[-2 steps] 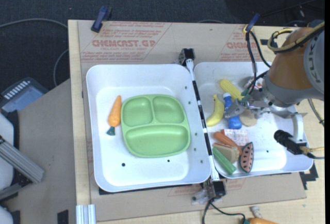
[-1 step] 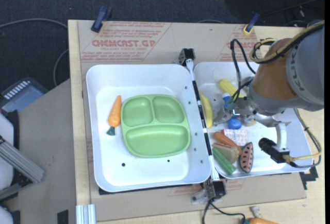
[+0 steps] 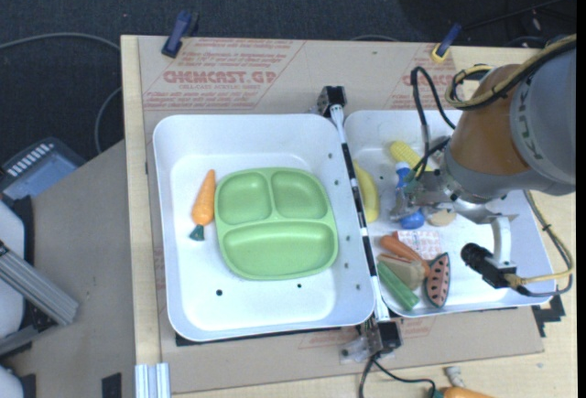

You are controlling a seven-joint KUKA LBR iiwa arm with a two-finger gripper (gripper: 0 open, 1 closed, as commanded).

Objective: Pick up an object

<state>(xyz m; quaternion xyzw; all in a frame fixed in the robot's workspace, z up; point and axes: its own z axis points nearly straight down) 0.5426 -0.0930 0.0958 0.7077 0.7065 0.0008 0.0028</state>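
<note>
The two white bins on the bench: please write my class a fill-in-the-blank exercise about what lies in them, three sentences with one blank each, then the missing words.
1. The green divided plate lies in the ___ bin as the camera sees it.
2. Beside the plate, on its left, lies a toy ___ with an orange body.
3. The arm's hand reaches down into the ___ bin, among the toy foods such as the watermelon slice.

Missing words: left; carrot; right

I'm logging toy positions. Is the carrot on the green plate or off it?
Off it: the carrot lies on the left bin's floor beside the plate's left edge.
</note>
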